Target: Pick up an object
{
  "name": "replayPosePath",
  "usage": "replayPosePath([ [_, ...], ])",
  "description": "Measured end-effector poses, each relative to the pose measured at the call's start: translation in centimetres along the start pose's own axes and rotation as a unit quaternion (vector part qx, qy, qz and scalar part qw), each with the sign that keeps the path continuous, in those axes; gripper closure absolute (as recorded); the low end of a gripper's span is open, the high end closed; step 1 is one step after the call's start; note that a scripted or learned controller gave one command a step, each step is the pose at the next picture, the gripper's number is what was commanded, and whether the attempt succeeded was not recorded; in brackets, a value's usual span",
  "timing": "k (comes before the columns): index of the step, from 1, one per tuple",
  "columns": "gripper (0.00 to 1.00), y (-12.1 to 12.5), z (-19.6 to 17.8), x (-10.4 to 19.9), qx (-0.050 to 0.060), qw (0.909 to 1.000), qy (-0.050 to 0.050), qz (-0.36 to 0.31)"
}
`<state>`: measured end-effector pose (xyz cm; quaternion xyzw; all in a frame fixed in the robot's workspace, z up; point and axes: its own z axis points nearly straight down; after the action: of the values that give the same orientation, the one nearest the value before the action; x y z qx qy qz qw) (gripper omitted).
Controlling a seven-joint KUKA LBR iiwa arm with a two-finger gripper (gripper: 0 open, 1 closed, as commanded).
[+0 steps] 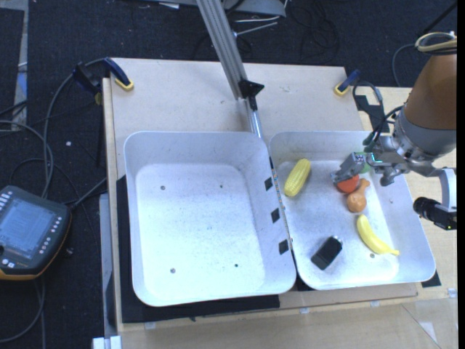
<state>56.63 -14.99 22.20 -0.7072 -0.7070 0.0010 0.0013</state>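
Note:
The right bin (407, 267) holds a yellow corn cob (296, 177) at its upper left, a small red object (349, 186) and an orange one (356, 203) near the middle, a banana (375, 237) at the lower right and a black block (327, 252) near the front. My gripper (363, 177) reaches in from the right and hangs low over the red object. Its fingers stand apart, the left finger (347, 170) just above the red object's top edge. Nothing is lifted between them.
The left bin (145, 282) lies beside the right one, the two rims meeting in the middle. A slanted metal pole (225, 46) rises from the bench's back edge. A teach pendant (25, 227) lies off the bench at the left.

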Motion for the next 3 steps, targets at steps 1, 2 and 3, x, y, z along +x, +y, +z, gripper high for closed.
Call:
replayPosePath([
  [1,0.00,0.1,-0.2,0.0,-0.002,1.0000,0.000,0.000],
  [2,0.00,0.3,6.1,0.3,0.001,1.0000,0.000,0.000],
  [3,0.00,-0.6,11.0,0.8,0.000,1.0000,0.000,0.000],
])
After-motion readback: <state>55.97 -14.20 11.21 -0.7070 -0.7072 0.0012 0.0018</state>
